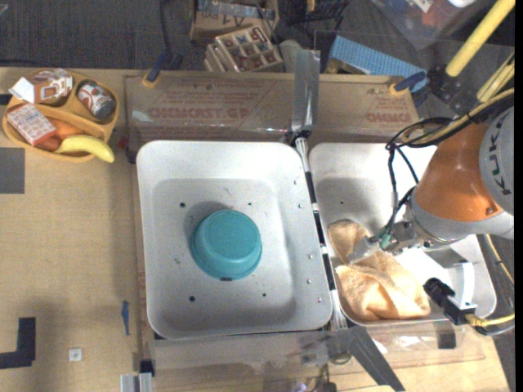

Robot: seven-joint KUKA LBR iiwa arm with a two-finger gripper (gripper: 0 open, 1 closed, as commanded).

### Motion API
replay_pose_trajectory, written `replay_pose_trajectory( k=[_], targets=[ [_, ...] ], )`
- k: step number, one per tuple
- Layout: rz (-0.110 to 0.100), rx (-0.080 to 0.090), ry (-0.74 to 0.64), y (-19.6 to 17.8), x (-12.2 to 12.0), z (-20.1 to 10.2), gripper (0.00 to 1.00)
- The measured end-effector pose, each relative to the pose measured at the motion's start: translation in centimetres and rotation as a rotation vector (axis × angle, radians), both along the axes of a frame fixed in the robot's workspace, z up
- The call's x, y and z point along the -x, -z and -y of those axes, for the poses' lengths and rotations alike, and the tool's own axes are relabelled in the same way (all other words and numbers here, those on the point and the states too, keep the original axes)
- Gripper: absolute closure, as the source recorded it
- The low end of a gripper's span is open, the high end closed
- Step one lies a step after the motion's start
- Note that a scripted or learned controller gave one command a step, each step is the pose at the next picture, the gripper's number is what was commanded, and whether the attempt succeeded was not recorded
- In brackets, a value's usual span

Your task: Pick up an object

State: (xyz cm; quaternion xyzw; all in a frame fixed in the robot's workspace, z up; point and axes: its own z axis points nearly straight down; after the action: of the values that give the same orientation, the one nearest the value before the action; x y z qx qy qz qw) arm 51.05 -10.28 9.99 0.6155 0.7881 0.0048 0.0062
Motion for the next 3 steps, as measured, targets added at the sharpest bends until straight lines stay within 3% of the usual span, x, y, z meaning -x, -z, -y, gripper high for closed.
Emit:
replay_pose_trajectory(
  k=[1, 2, 3],
  targets=[
    [-0.007, -0.001, 0.196, 1.1, -4.1, -0.4, 0.00],
    [-0.001, -0.001, 0.200, 0.0, -4.2, -0.3, 1.00],
    [-0.001, -0.001, 0.200, 0.0, -4.2, -0.3, 0.00]
  ],
)
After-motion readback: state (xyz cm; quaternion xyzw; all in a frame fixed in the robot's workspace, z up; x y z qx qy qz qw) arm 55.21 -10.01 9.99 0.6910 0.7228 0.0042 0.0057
